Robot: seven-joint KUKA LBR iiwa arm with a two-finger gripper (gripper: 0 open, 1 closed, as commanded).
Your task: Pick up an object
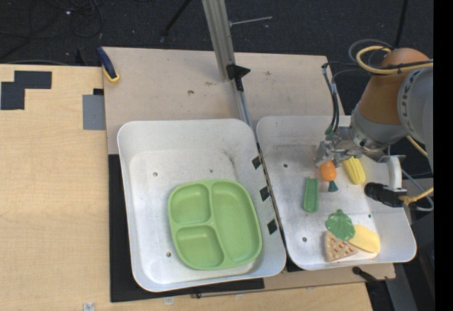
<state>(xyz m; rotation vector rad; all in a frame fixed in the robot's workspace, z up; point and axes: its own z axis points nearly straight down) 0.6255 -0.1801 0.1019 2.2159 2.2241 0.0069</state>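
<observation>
Nearest the lens, at the front of the right-hand white bin (396, 249), lies a small tan waffle-patterned toy wedge (338, 249), touching a yellow rounded plastic piece (365, 239) and a green leafy toy vegetable (340, 224).

Further back in that bin sits the likeliest thing for this task, a small orange rounded toy (328, 171), directly beneath the pincer (333, 158). The pincer's metal tips sit at the top of the orange toy and look to be touching it, but whether they are spread, shut, or actually clasping it cannot be told from this slanted view (the toy hides the tips). Judging by its look, the orange toy is light, hard moulded plastic, smooth and rounded, so it may squirt out sideways if pinched off-centre; a hold across its widest middle would serve best.

Just beside it to the right lies a yellow corn-like toy (354, 171), close enough to be nudged. Left and slightly forward rests a slim dark-green plastic stick (310, 195), near but apart.

Outward again, the left-hand white bin (141, 154) carries a light-green three-compartment plastic tray (212, 223). Both bins rest on the pale counter (170, 83).
</observation>
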